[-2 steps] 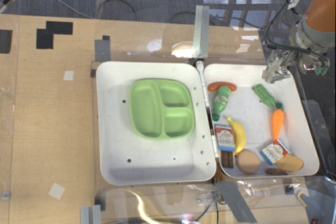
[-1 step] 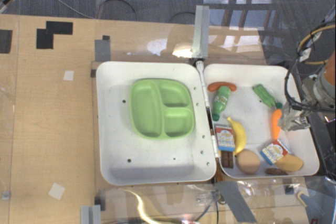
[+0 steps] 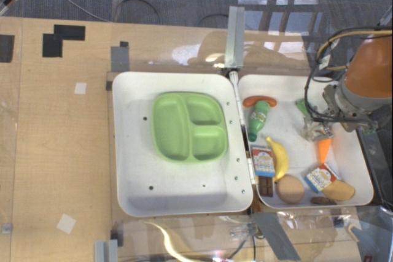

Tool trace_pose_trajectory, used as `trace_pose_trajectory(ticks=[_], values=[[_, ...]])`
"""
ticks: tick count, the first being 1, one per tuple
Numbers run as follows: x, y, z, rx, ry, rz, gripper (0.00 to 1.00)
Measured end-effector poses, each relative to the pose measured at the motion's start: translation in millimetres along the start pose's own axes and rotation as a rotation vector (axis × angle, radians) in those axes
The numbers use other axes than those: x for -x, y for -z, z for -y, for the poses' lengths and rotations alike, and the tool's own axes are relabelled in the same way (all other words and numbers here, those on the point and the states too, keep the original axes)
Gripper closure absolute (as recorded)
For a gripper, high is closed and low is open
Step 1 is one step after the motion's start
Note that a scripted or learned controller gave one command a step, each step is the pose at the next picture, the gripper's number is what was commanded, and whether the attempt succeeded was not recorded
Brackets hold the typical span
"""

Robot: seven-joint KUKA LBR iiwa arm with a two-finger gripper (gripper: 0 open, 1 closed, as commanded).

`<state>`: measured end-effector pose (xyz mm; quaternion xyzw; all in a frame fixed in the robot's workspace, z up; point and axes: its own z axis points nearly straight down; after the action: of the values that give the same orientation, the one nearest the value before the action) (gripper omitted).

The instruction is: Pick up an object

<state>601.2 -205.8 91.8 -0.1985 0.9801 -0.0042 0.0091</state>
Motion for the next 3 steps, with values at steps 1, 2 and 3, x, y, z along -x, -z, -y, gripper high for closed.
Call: trace_pose_trajectory(ticks=[1, 2, 3], values=[[-2, -3, -1, 0.005, 0.000, -0.005, 0.00], [-70, 0, -33, 0.002, -0.162, -0.003, 0.00], [-64, 15, -32, -0.007, -0.155, 0.013, 1.00]])
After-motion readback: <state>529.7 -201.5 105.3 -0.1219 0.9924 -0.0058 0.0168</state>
